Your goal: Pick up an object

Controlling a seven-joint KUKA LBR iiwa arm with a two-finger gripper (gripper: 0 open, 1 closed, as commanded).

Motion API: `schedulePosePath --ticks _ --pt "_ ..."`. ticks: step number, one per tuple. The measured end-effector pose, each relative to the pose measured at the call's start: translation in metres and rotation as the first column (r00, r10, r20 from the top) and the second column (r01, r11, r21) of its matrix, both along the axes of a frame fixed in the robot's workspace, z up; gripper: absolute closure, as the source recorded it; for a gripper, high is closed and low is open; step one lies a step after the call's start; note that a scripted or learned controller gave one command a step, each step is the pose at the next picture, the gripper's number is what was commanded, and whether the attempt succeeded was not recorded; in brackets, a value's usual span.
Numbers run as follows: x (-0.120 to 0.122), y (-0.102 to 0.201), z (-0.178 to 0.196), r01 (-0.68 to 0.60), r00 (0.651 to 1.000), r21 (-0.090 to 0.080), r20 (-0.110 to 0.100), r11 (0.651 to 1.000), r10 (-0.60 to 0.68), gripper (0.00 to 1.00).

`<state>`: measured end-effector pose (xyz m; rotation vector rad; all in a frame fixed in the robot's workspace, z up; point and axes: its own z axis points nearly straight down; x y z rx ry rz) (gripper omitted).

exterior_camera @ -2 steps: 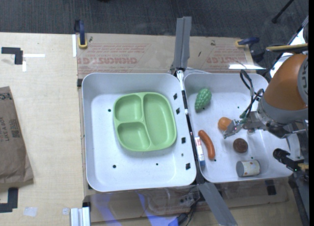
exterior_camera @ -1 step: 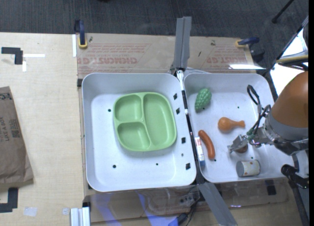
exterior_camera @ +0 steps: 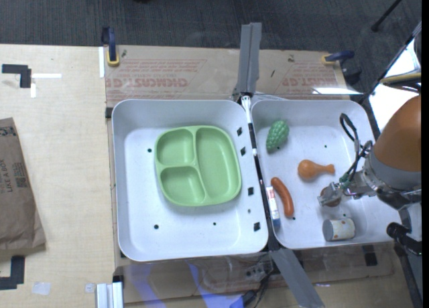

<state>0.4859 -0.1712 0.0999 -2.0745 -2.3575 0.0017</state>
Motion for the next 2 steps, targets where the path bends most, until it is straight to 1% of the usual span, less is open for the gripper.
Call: schedulePosePath --ticks 1,2 --pt "0.036 0.066 0.109 -0.053 0.999 -0.001 0.001 0.999 0.053 1.00" --pt "0.114 0.119 0.148 0.179 0.984 -0.003 0.000 0.984 -0.179 1.00"
